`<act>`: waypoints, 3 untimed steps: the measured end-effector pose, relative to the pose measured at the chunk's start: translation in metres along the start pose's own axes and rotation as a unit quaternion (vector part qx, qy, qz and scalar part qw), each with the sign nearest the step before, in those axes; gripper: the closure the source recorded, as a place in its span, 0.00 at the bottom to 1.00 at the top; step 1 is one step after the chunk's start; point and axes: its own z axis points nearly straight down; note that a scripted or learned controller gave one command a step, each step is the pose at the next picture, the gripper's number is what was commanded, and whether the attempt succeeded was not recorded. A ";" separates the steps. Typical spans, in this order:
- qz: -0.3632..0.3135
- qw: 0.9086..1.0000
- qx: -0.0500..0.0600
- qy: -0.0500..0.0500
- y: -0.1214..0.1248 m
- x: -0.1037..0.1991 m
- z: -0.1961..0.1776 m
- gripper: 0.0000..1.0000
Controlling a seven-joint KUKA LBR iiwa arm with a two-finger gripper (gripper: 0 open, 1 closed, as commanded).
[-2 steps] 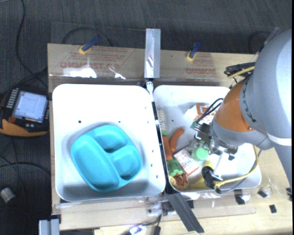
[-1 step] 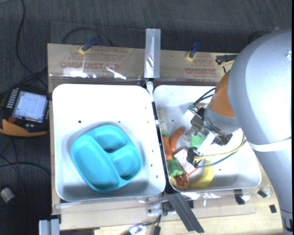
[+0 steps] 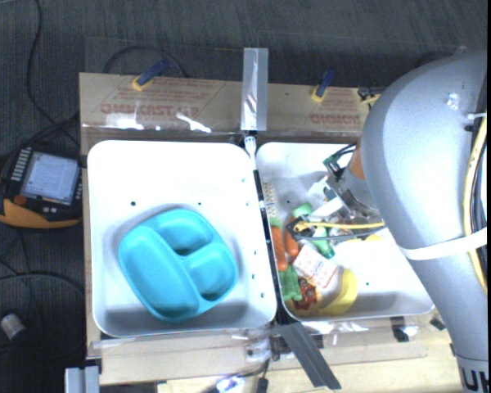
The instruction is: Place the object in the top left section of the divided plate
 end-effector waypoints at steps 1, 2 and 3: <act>0.079 0.997 -0.005 0.004 -0.034 -0.069 -0.001 1.00; 0.111 0.994 0.001 0.005 -0.017 -0.076 -0.001 1.00; 0.112 0.994 -0.001 0.005 0.027 -0.096 -0.002 1.00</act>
